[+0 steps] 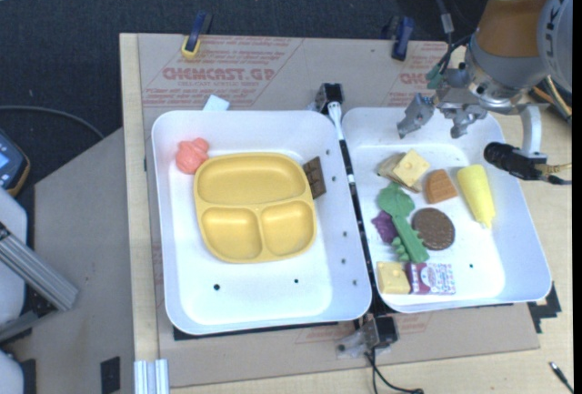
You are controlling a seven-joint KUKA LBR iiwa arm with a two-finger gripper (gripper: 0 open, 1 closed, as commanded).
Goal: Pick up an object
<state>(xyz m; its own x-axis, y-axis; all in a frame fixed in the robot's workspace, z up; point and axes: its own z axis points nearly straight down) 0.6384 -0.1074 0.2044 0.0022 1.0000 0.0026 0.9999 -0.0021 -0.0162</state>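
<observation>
**benchwatcher:** ok so where does everything sit? Biggest stuff first: the counter (273,65) carries two white bins. The left bin (173,228) has a yellow divided plate (255,206), a pink toy (191,155) up by its far-left corner and a brown block (315,176) at the plate's right edge. The right bin (514,265) has all the small food toys.

**gripguy:** yeah, and the arm (523,10) is over the far edge of that right bin. The gripper (439,121) hangs there with the fingers (411,122) spread apart, nothing between them.

**benchwatcher:** so what's closest to grab?

**gripguy:** I'd say the pale yellow cheese wedge (406,169). It lies just toward the near side of the fingers and a touch left, resting on the bin floor. Next to it is an orange bread piece (440,186), then a yellow corn cob (476,192) whose long axis runs far-to-near, tilted slightly right.

**benchwatcher:** and the rest?

**gripguy:** Further toward the near edge: a brown round cookie (433,228), a green veggie (402,221) over something purple (385,226), a small yellow cube (392,277) and a red-and-white packet (434,277). My guess is the move is mostly straight down plus a short pull toward the near side.
</observation>
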